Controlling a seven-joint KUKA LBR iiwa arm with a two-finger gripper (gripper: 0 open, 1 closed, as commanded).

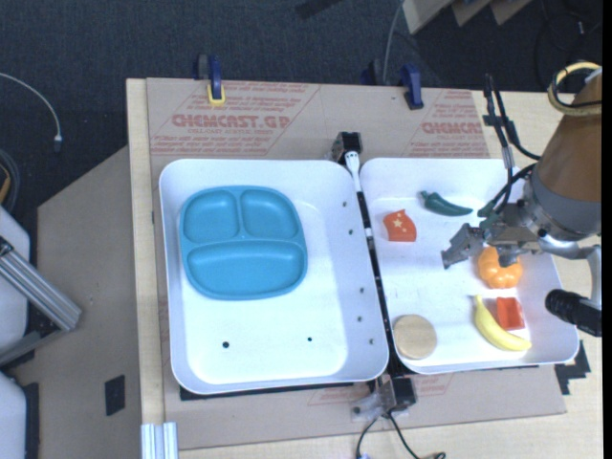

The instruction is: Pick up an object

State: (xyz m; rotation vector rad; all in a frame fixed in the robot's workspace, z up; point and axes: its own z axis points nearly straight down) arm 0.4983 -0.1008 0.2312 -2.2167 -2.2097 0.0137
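Note:
My gripper (494, 247) hangs over the right side of the right bin (430, 185), open. One grey finger (459, 248) sticks out to the left. The orange fruit (500, 270) lies directly under it, partly covered by the gripper's body; I cannot tell whether the two touch. A red strawberry-like piece (400, 226) and a green pepper (442, 202) lie to the left and behind. A banana (497, 330) with a red block (510, 313) beside it lies at the front right. At the bin's front edge is a tan round disc (415, 337).
The left bin (268, 338) holds a blue divided plate (244, 241) in its back half. A black divider bar (362, 220) runs between the bins. The arm, with its orange band (579, 151), comes in from the right above the bin's rim.

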